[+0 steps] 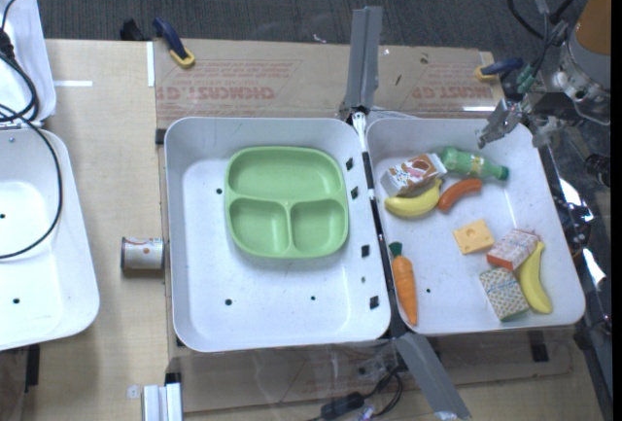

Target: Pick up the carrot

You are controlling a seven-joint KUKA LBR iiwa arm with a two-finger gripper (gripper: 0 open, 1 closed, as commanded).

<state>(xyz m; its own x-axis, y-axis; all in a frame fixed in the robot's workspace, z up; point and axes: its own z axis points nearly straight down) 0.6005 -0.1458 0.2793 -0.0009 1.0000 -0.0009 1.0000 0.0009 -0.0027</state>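
The carrot (404,285), orange with a small green top, lies along the left wall of the right bin (564,244), near its front corner. My gripper (500,125) hangs above the bin's back right part, near the green bottle (473,164), far from the carrot. Its fingers (494,129) point down and to the left, slightly spread, with nothing between them.
The right bin also holds a banana (412,203), a sausage (459,194), a snack packet (412,172), a cheese slice (473,237), a second banana (535,279) and two small blocks (503,293). A green divided plate (288,201) sits in the left bin (194,293).
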